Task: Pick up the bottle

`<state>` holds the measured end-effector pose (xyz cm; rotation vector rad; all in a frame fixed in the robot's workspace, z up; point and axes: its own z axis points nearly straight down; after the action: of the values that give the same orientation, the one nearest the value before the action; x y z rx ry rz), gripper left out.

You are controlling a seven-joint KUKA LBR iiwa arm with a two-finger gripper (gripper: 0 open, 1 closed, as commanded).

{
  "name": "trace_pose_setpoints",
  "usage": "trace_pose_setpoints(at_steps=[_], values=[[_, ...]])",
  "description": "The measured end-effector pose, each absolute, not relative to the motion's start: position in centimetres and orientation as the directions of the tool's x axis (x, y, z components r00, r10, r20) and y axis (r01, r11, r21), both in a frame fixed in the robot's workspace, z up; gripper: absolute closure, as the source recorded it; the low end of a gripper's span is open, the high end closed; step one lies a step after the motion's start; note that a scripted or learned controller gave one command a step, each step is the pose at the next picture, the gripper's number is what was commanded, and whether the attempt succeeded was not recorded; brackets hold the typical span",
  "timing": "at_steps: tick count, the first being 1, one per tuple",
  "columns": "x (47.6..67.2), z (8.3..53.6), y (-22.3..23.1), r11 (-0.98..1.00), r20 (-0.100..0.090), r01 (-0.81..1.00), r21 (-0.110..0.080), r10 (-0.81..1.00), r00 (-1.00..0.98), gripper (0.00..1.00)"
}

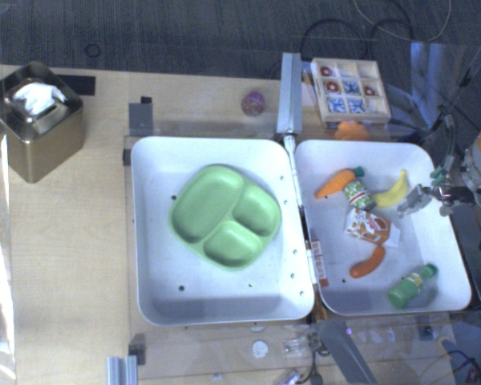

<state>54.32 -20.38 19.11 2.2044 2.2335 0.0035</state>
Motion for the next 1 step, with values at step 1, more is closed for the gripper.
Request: trace_pose_setpoints(at_steps=[1], values=[[48.89,9.82,-20.48,0.085,-0.001,0.996,0.005,0.996,-0.085,0.00]])
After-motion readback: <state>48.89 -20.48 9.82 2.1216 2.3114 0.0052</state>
